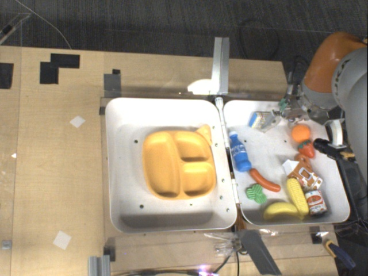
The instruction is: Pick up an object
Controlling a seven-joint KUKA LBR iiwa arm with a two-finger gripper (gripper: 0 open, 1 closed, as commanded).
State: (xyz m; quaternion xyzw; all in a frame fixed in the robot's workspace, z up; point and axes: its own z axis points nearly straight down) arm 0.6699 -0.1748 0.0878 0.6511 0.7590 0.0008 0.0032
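The right bin (270, 154) holds several toy items. A small blue and white packet (261, 119) lies at its back, and a blue bottle (239, 152) rests along its left wall. Further items are a red sausage (265, 180), a green piece (256, 194), a banana (281, 210), a corn cob (296, 195), a can (315, 202), an orange ball (301, 133) and a red piece (306, 149). My gripper (289, 108) hangs over the back right corner of this bin, just right of the packet and above the orange ball. Nothing shows in its grasp.
The left bin (121, 154) holds a yellow divided tray (177, 163). A metal post (221, 68) stands behind the wall between the bins. The arm's orange band (330, 59) and grey body (353, 82) overhang the right bin's back right edge.
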